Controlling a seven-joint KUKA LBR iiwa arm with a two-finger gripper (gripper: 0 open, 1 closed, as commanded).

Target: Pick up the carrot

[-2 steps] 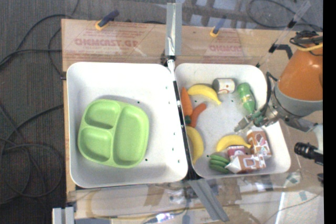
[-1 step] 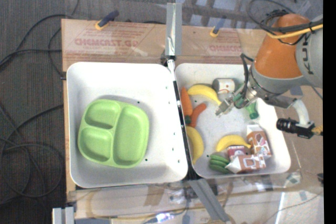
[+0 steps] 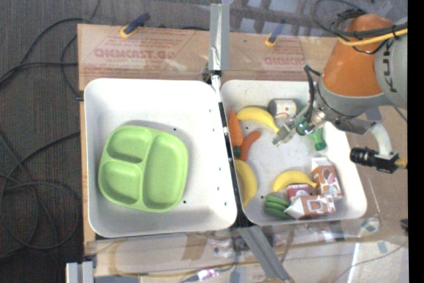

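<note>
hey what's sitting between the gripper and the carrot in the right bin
In the camera view, the tip of a yellow banana and bare white bin floor lie between the gripper and the carrot by the bin's left wall.

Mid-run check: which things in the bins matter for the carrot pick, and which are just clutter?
For the job:
orange carrots by the right bin's left wall
two-finger gripper, over that bin

Lying about:
green divided plate in the left bin
yellow bananas
small white cup
red-and-white cartons
green vegetable
</note>
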